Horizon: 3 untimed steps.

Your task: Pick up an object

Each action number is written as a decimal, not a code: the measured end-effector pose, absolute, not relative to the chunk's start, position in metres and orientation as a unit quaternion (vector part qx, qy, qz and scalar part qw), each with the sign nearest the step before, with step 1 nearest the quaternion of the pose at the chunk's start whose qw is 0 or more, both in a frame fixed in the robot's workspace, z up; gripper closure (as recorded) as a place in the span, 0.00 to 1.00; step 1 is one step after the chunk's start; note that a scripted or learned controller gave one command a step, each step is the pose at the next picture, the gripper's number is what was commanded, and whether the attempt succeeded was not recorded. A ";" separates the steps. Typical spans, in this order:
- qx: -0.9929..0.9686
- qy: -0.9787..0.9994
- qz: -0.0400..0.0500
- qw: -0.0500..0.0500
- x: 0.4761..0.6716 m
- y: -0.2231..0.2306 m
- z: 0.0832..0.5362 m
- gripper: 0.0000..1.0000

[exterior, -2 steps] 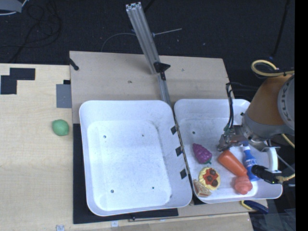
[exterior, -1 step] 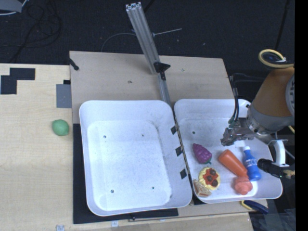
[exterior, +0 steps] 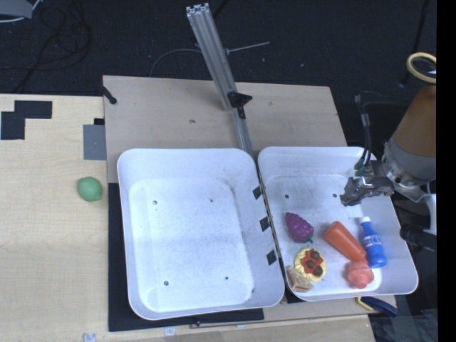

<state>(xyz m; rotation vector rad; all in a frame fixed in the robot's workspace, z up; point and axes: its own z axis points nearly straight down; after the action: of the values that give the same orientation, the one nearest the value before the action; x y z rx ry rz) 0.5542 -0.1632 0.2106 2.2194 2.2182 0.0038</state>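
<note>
A: Two white bins sit side by side on the bench [exterior: 178, 112]. The left bin [exterior: 187, 230] is the larger patch of white, and the right bin [exterior: 313, 169] carries all the toys.

B: And the arm?

A: Next in size. The arm [exterior: 417, 130] comes in from the right, and its gripper [exterior: 354, 194] hangs over the upper right part of the right bin. Nothing sits between its tips; whether they stand spread or together, I cannot tell from this angle.

B: So what can it pick?

A: Going down in size: the orange carrot [exterior: 345, 241], the blue bottle [exterior: 371, 242] just beside it, the pizza slice [exterior: 308, 266], the purple grapes [exterior: 299, 226], and a pink lump [exterior: 359, 275] in the near right corner. All lie below the gripper in the picture, clustered in the bin's near half.

B: Which step is this, then?

A: My guess is the approach, nothing taken yet. The next move likely needs a shift toward the carrot or bottle, then a descent.

B: Anything else?

A: One small green ball [exterior: 90, 189] lies on the bench well left of both bins.
</note>
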 end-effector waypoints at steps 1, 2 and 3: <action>0.707 0.707 0.001 0.001 0.550 -0.161 0.254 1.00; 0.706 0.708 0.000 0.000 0.547 -0.119 0.252 1.00; 0.706 0.708 0.000 -0.001 0.540 -0.069 0.238 1.00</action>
<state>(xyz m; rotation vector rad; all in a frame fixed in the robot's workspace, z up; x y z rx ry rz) 0.5397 -0.0695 0.2380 2.2192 2.2259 -0.0006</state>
